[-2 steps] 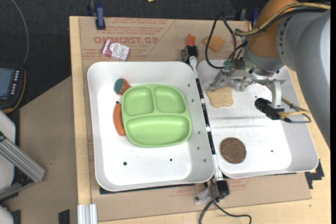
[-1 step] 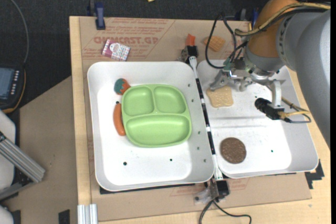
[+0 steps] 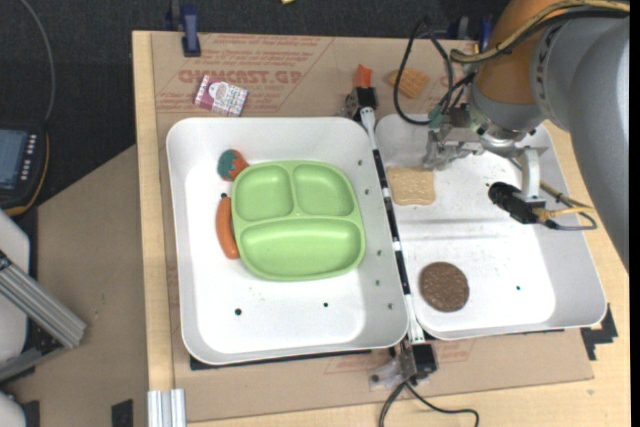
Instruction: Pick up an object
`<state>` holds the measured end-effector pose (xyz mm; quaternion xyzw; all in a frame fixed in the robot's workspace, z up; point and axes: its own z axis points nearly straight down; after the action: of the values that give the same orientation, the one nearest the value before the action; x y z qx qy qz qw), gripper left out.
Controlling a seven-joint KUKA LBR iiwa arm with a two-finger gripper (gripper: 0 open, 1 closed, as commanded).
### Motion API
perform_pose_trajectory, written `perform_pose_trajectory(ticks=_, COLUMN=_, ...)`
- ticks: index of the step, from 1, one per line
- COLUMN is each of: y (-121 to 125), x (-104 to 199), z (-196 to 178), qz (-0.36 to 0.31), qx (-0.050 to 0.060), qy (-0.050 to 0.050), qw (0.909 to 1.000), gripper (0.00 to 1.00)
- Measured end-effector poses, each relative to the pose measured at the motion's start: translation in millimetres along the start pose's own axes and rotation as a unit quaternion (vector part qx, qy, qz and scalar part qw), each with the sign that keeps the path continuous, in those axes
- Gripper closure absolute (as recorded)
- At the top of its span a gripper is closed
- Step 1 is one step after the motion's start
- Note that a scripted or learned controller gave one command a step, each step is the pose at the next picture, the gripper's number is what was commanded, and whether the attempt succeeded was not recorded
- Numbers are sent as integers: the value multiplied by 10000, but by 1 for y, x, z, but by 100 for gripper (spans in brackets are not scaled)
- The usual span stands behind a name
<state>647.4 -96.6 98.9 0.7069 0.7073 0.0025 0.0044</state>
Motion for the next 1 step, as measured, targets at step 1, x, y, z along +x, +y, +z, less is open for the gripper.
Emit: perform_pose_trajectory(ticks=1, y=0, x=0, z=1, qz=-1, qx=6, qy=-3, qw=10000, gripper=0)
